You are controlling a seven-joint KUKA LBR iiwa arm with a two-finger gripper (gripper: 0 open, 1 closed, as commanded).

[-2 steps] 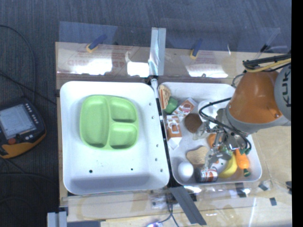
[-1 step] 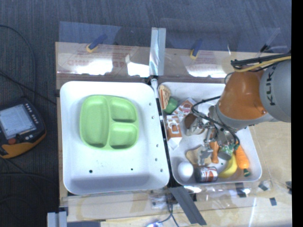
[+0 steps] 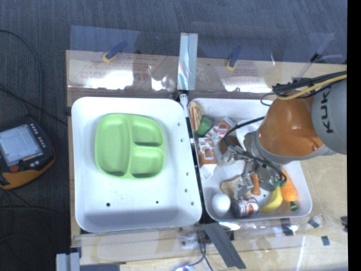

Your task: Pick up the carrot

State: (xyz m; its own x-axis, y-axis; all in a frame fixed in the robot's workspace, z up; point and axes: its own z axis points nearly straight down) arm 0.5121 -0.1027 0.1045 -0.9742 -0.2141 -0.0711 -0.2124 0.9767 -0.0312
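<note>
The claw [image 3: 252,183] hangs low in the right white bin [image 3: 304,176], though whether it is open, or holding anything, I cannot tell. The small orange carrot [image 3: 289,192] lies at the bin's near right corner, just beside a yellow banana [image 3: 273,200]. It looks light, stiff and smooth, so a grip across its thick middle seems best. A white egg [image 3: 220,203] and a tin can [image 3: 246,209] crowd nearby. The left white bin [image 3: 90,208] holds a green divided tray [image 3: 130,145].
</note>
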